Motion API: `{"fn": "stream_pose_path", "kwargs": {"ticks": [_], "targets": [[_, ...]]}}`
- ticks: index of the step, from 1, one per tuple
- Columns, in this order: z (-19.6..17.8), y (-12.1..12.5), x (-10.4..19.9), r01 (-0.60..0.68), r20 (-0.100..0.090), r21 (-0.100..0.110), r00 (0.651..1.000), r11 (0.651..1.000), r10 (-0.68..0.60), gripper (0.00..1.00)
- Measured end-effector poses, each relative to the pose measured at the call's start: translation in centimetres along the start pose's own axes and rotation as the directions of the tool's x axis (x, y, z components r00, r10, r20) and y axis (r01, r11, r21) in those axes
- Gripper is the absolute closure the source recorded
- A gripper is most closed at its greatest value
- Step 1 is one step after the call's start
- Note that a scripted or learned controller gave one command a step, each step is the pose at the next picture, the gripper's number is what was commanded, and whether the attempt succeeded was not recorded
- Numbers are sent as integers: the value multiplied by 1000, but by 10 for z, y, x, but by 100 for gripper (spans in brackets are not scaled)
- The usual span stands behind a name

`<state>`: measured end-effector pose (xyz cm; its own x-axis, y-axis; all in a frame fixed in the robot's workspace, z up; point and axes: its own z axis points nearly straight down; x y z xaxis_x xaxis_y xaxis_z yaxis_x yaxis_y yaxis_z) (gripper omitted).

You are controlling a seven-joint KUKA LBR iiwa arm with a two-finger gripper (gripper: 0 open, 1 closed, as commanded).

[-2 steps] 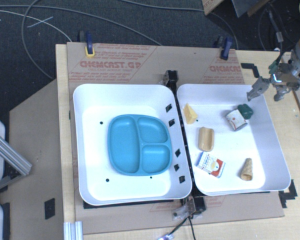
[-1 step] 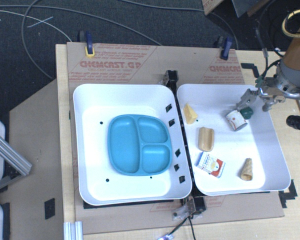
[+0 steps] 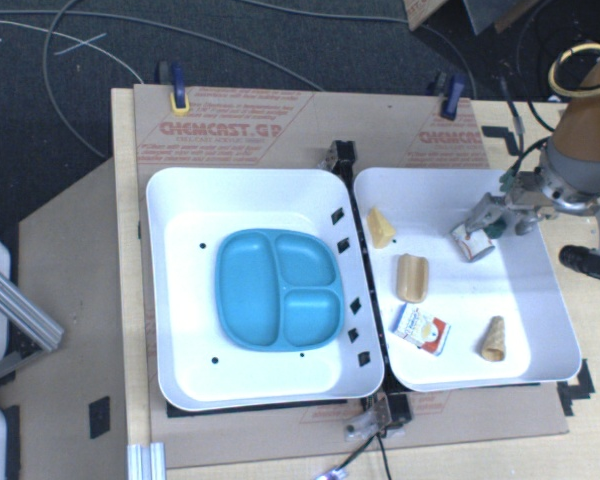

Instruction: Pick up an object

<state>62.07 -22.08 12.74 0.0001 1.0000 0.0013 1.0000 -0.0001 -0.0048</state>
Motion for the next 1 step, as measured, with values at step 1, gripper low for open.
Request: {"fn": "stream_pose_path", "kwargs": {"ticks": [1], "targets": [[-14,2,0,1,1,-6,1000,1000,-1,100]]}}
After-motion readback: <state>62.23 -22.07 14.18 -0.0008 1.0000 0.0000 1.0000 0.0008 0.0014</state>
